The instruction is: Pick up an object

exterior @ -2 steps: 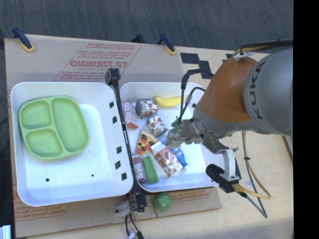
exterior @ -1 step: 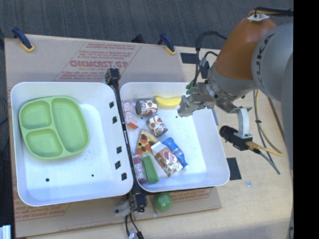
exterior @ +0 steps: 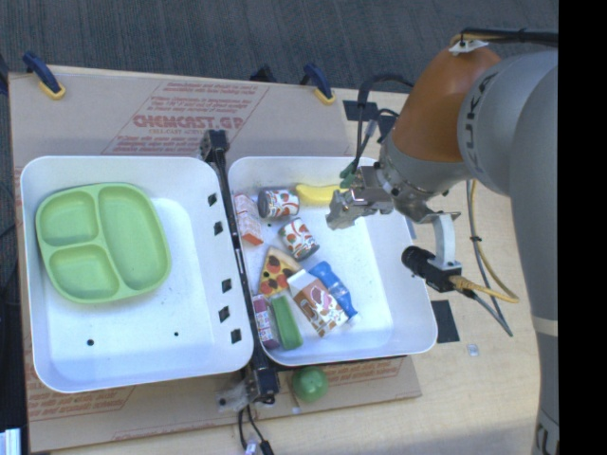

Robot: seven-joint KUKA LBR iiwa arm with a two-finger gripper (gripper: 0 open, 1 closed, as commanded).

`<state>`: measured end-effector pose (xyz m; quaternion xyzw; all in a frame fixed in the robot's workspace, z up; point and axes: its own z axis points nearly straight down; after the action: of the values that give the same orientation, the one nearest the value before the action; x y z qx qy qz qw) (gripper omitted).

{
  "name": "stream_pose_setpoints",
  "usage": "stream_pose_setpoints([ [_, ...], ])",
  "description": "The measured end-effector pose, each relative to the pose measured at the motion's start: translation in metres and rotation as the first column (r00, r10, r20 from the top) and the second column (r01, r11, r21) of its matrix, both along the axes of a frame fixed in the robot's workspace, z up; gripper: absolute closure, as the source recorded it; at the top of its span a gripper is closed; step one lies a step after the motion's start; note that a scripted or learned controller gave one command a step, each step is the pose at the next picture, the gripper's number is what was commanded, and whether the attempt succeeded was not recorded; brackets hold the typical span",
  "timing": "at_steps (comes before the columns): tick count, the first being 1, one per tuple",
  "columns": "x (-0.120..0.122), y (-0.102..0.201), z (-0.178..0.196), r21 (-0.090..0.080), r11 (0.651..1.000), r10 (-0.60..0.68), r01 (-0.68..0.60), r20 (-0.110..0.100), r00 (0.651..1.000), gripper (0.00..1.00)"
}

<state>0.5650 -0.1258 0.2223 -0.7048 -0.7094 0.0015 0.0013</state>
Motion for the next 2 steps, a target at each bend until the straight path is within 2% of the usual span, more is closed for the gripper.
stream_pose_setpoints([
  [1, -0.0275, -0.0097, -0.0038, 0.0, 1.0, 0.0, 0.0, 0.0, 1.0, 1.0],
  [2, -0.0249, -0.0121, -0.0029, -0.001, 1.0, 0.0, 0.0, 0.003, 1.0, 1.0],
])
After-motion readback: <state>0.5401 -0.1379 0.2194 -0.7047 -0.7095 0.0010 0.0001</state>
